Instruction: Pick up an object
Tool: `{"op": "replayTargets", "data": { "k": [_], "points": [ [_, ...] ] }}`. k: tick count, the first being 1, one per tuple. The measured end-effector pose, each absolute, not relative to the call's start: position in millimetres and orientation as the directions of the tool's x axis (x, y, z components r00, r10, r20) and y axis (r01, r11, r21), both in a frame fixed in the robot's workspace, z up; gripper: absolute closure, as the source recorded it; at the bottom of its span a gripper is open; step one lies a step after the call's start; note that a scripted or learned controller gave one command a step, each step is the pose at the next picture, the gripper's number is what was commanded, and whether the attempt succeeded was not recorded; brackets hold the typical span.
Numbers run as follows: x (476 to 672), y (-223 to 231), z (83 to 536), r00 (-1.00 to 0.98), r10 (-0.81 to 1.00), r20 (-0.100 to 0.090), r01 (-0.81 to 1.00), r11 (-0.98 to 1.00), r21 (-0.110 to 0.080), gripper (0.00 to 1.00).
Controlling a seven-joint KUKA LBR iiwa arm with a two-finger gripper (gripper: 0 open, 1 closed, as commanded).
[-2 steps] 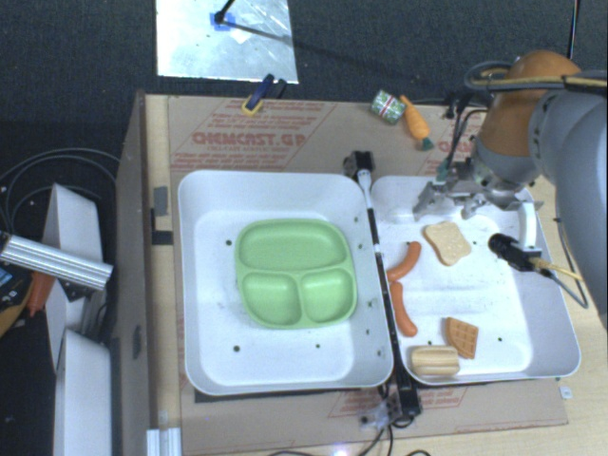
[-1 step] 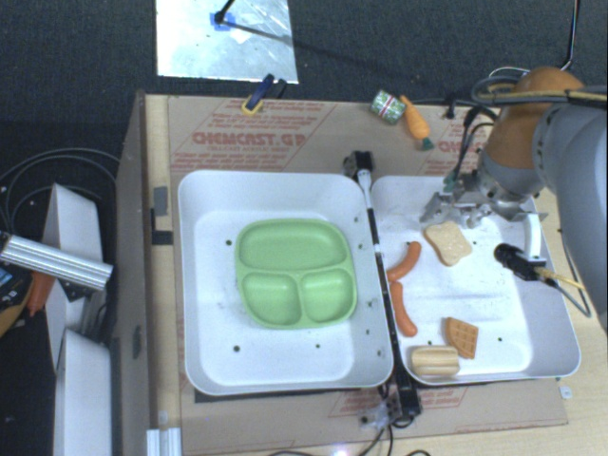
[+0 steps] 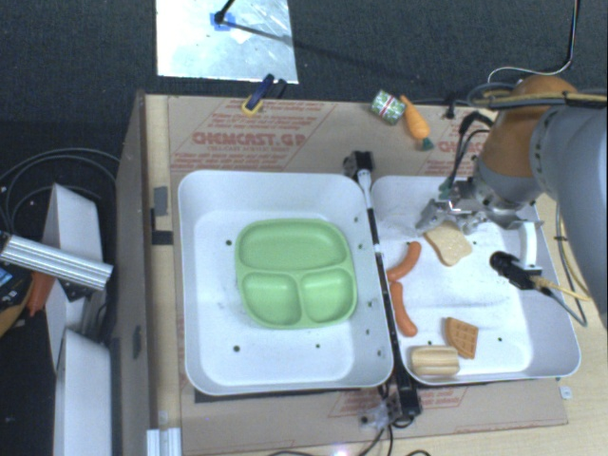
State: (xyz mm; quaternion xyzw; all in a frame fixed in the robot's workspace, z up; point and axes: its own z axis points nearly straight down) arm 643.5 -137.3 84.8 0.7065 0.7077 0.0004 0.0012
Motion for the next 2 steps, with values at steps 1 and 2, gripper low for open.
{"op": "replayTargets", "data": {
  "k": [1,2],
  "points": [
    [665.3,-140.4,112.7,-0.004,1.0,-0.001,1.0,0.004,0.004,0.0],
    [623.1,-140.4,84.1,-0.002,1.0,0.0,1.0,0.002,0.001,0.0]
  ]
}}
